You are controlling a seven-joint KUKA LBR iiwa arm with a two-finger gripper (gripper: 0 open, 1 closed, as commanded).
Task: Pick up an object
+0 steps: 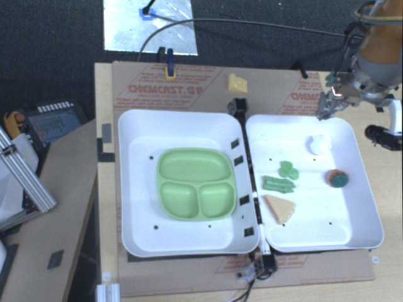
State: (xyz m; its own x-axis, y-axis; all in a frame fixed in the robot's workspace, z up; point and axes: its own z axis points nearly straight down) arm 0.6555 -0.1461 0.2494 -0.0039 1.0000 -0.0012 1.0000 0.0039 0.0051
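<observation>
Bins are seen side by side on the bench: the left bin [135,168] is occupied by a green divided tray [195,182], while the right bin [315,228] is strewn with small items. The gripper [325,110] is poised above that bin's far rim, well apart from them all; its state cannot be told. Nearest it lies a white object [318,145], then green pieces [281,177], a tan wedge [279,207] and a round orange-and-teal object [337,178].

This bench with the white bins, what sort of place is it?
Probably a robotics lab: a robot arm reaches over two white bins, one holding a green divided plate, the other toy-like food pieces, with cables trailing about.
</observation>
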